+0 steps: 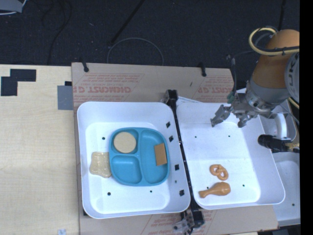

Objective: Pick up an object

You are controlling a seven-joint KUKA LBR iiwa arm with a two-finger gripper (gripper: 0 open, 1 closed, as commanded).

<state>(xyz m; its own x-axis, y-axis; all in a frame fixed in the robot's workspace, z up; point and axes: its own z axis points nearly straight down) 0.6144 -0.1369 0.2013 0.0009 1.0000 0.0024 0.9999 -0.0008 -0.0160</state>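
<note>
Over the right bin's (264,192) far edge hangs the claw (229,117), fingers spread apart, nothing between them. Pretzel (219,171) and drumstick (215,190) lie close together near that bin's front, well apart from the claw. Left bin (93,119): blue tray (139,173) carrying a round cracker (124,142) and a brown slab (160,154); pale bread piece (100,164) touching the tray's left side.
</note>
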